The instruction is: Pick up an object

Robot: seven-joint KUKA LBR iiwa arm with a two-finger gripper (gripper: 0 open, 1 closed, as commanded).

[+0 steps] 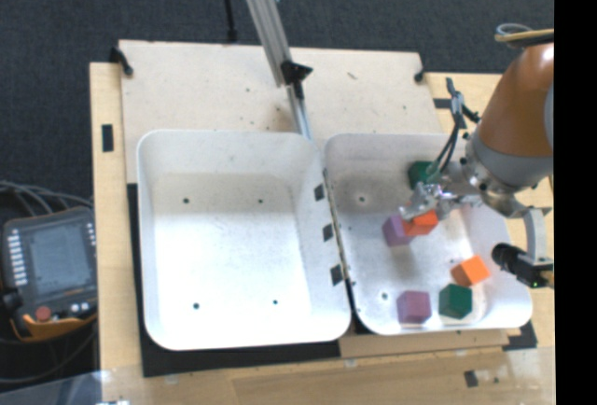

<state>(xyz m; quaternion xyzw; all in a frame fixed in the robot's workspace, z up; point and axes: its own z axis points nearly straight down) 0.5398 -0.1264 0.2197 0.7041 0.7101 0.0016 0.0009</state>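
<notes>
We take the small orange-red block (424,223) in the middle of the right bin (368,319) as the object in hand: it sits just beside a purple block (395,230), the two touching or nearly so, and the gripper (427,204) is right down over it. We cannot tell from this slanted view whether the block is actually held, nor how the gripper is set, so we would not count it as picked up. By our judgement the block is light and stiff, likely foam or painted wood, with flat faces that give a sure hold; it should be taken across two opposite sides, and the purple neighbour crowding its left face may get in the way or be nudged along. A dark green piece (422,173) lies just behind the gripper, partly hidden by the wrist. Nearer the front rim of the same bin we see another orange block (471,271), a green block (455,301) and a second purple block (413,306), well apart from the working spot. The left bin (154,207) stands alongside, and a grey pendant (48,263) rests off the bench to the left.
</notes>
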